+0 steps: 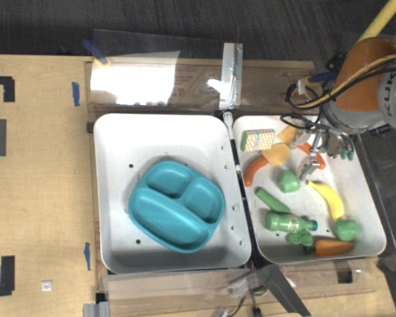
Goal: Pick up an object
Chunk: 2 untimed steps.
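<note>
Camera view: gripper (309,168) low in right bin (373,197), far edge; finger state unclear. Approach step; next, close on green piece (289,182).

The gripper (311,162) hung low in the right bin (369,197), its tips just above a green ball (289,182). A banana (330,198) lay just right of it, a cracker (259,140) to its left, a teal tray (177,205) far left.
</note>
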{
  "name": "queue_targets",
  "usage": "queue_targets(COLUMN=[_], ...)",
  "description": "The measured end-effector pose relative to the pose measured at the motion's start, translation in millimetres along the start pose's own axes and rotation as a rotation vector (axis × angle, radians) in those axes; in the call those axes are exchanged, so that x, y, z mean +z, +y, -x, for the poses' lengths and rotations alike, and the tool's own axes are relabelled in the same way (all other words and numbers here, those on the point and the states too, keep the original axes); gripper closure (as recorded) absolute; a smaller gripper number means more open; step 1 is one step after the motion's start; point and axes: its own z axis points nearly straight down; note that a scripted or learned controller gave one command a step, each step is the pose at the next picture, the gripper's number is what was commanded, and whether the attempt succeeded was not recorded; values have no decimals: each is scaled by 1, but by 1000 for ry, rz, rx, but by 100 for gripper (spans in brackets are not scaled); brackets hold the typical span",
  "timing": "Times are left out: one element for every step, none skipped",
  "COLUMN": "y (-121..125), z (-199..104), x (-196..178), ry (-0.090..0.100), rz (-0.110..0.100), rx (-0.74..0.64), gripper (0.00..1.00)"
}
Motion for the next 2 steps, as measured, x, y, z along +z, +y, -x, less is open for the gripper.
queue_targets(y=[5,-24], z=[-5,-11], x=[0,1], ry=[-8,-19], rz=[4,8], rx=[73,32], gripper=[0,0])
